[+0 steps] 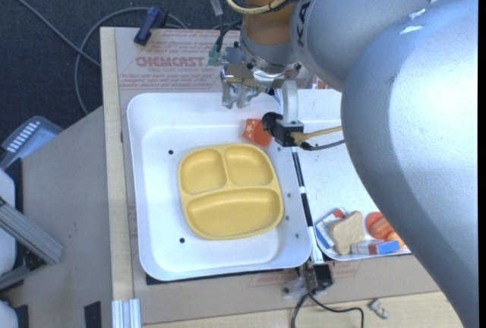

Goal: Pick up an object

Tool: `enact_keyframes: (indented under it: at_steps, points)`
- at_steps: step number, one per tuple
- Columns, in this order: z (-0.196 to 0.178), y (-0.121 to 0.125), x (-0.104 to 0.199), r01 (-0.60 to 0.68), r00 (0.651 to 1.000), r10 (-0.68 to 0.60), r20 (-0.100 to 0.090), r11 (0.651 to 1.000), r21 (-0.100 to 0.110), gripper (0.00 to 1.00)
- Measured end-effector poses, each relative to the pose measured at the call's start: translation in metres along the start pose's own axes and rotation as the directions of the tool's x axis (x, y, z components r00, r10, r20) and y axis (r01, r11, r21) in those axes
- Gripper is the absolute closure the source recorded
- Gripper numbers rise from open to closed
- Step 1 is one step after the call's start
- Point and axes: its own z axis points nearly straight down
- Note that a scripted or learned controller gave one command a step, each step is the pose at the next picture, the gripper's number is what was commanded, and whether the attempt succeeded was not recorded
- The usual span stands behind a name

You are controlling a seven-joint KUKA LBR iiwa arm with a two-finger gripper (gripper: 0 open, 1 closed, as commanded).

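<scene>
Your claw [241, 95] hangs at upper centre of the frame, over the far rim of the left bin [144, 167], nothing between its fingers. They look close together, but you cannot tell for sure whether they are clenched or slightly parted from this slant.

Risks, as you'd judge them: the nearest candidate is the small orange-red block [257, 132], just below the claw toward centre frame, sitting tight against the bin's right wall and just beside the yellow divided plate [229, 190]. Come down off-centre and a finger likely lands on the wall or the plate rim, or nudges the block away. The black fitting [279, 129] with its cable, right next to the block, could also snag or block your view. The plate itself is wide and shallow; a grab on its rim would probably slip.

Block: small, boxy, orange-red, matte, lying tilted on the white floor. The right bin [326, 167] holds a cluster at lower right: tan piece [349, 231], red piece [377, 225], blue-and-white item [380, 247].
</scene>
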Motion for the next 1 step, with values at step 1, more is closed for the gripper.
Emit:
enact_keyframes:
  at_steps: [1]
  points:
    - [-0.0025,0.0023,0.083,0.002,1.0,-0.002,-0.001,1.0,0.0,1.0]
